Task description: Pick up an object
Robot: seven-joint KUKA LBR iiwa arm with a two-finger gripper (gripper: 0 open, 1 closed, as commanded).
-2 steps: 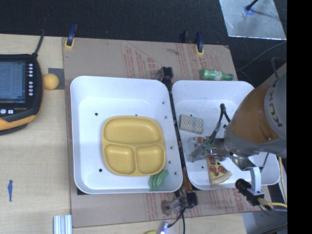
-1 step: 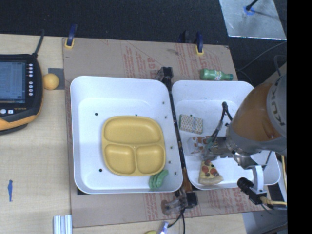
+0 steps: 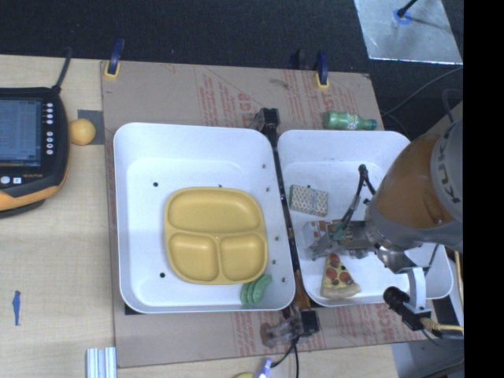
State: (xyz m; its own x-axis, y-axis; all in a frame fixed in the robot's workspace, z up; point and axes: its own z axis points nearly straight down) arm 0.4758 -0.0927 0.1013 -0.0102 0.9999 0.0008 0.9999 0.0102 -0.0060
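Right bin holds pizza slice; pincer blurred, grip state unclear.

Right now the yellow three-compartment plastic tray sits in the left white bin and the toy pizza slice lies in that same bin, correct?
Not quite. The yellow three-compartment plastic tray does sit in the left white bin, but the toy pizza slice lies in the right white bin, near its front edge, as the camera view shows.
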